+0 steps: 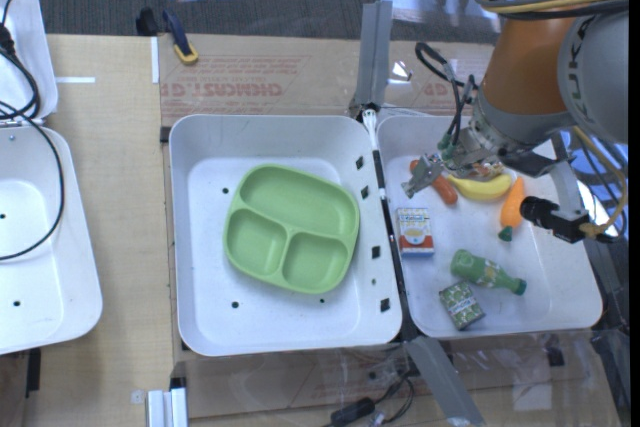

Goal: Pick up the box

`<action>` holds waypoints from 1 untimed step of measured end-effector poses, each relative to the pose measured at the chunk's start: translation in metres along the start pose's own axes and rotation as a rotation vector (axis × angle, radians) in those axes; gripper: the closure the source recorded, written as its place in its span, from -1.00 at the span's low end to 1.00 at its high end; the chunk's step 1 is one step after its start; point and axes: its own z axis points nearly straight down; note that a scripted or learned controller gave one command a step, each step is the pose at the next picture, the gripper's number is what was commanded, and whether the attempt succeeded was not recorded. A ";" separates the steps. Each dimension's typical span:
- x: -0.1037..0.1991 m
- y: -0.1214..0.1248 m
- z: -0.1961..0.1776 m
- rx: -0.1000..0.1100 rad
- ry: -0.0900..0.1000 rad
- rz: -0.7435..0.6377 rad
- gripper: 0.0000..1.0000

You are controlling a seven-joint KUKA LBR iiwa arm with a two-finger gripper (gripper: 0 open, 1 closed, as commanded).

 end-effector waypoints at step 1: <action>-0.075 0.032 -0.020 -0.002 -0.002 0.052 -1.00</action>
